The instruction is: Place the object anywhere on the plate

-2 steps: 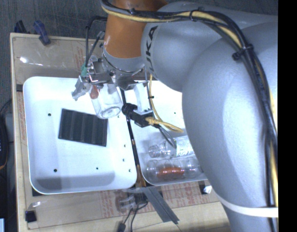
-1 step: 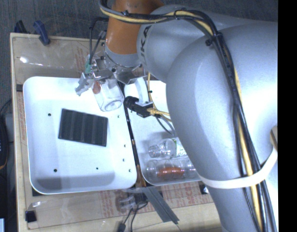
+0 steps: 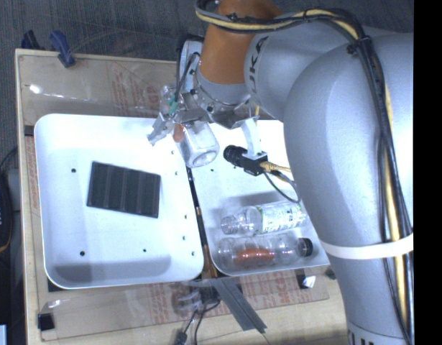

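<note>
A dark grey ribbed rectangular plate (image 3: pixel 123 189) lies flat in the left white bin (image 3: pixel 42 192), left of its middle. My gripper (image 3: pixel 179 129) hangs over the top of the divide between the two bins, up and to the right of the plate. It looks shut on a small clear plastic container (image 3: pixel 200 149), which hangs tilted under the fingers, above the bin rims and well clear of the plate. The fingertips are partly hidden by the container and the wrist.
In the right bin (image 3: pixel 219 192), two clear plastic bottles lie side by side at the near end: an upper one (image 3: pixel 267 218) and a lower one (image 3: pixel 260 251) with reddish contents. A blue clamp (image 3: pixel 62 49) grips the board's far left corner.
</note>
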Controlling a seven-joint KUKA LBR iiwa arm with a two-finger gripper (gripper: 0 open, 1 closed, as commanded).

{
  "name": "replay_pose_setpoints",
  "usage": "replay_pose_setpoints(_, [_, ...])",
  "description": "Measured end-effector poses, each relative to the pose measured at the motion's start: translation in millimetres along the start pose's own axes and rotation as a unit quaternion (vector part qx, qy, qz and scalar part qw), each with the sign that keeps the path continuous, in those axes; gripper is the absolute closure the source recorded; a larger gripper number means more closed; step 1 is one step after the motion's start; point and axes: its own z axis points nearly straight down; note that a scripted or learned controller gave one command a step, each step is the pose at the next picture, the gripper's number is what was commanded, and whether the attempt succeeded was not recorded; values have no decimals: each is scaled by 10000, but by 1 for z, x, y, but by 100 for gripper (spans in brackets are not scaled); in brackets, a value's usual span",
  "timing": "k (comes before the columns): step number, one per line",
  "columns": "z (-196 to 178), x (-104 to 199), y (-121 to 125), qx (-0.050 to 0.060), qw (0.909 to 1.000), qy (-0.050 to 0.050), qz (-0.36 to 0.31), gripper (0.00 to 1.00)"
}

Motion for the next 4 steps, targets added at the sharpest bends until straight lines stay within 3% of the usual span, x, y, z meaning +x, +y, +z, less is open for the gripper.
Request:
replay_pose_setpoints(1, [-49, 21, -52, 5, 9930, 3, 1185, 100])
replay_pose_setpoints(2, [-8, 42, -12, 6, 9715, 1, 2372, 100])
replay_pose_setpoints(3, [-27, -35, -9, -6, 9870, 2, 1605, 100])
replay_pose_setpoints(4, [-61, -56, -14, -4, 9846, 4, 1748, 100])
